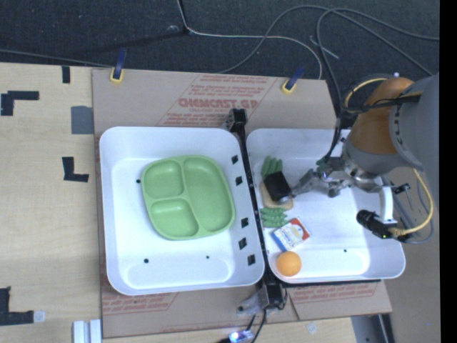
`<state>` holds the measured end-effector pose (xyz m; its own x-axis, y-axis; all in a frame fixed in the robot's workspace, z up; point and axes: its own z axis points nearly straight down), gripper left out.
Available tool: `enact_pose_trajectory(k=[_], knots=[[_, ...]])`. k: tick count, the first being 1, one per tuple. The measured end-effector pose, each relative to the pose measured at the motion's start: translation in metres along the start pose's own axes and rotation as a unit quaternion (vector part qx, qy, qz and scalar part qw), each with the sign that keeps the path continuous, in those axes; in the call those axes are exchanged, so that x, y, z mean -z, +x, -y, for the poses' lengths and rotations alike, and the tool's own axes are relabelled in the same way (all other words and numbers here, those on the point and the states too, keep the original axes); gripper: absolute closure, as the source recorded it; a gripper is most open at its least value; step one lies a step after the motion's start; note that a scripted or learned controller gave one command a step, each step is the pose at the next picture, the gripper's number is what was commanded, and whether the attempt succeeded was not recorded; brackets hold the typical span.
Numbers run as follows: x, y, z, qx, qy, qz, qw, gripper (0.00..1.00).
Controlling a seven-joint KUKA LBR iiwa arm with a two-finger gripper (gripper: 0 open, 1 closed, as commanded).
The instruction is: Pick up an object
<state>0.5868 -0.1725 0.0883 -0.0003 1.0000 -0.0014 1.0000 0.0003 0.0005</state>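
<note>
1. You are looking down at two shallow white bins sitting side by side on the counter (43,213); take the right bin (371,263) as your landmark.
2. The arm (400,131), grey with an orange band, is reaching in over the right bin's right-hand side.
3. The end effector (285,189) is sitting low in the left part of the right bin, pointing toward the divider between the bins.
4. Its dark tip is lying over a small pile against the bin's left wall; you cannot tell whether it is spread or pressed together, because the dark shapes are merging there.
5. A green ridged object (270,167) is poking out just above the tip, near the bin's left wall.
6. A second green piece (272,216) and a tan edge are lying just below the tip, still by the left wall.
7. A small white packet with red and blue print (290,234) is resting lower down, just beside that green piece.
8. An orange ball (288,264) is sitting near the bin's lower left corner, just below the packet.
9. The left bin (118,263), touching the right bin's left side, is carrying a green divided plate (188,196).
</note>
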Motion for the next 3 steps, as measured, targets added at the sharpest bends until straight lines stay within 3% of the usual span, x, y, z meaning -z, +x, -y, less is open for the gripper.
enact_pose_trajectory(k=[1, 3], knots=[[0.012, 0.001, -0.001, 0.001, 0.0, 0.0, 1.0, 1.0], [0.113, -0.008, -0.007, 0.0, -0.002, 0.0, 1.0, 1.0]])
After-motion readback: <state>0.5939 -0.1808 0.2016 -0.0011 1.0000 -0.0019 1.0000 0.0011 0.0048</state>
